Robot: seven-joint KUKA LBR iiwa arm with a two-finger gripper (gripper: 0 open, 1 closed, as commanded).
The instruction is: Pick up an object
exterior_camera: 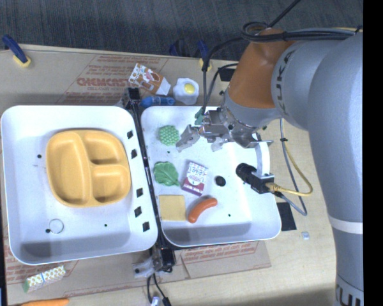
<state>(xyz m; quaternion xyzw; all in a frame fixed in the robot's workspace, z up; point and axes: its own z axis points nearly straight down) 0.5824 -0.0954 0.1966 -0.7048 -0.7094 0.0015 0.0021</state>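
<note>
The right bin (255, 225) holds a round green toy (168, 134), a green leafy piece (166, 173), a purple and white packet (195, 176), a yellow cheese slice (172, 207) and an orange sausage (202, 209). My gripper (202, 138) hangs over the upper middle of this bin, just right of the round green toy and above the packet. Its two metal fingers (187, 138) stand apart, open, with nothing between them. The grey arm with its orange band reaches in from the right and hides the bin's far right corner.
The left bin (19, 171) carries a yellow divided tray (88, 166). Behind the bins on the cardboard lie a small snack pack (144, 77), a fried egg toy (186, 89) and a blue piece (157, 101). A black cable fitting (252, 177) hangs over the right bin.
</note>
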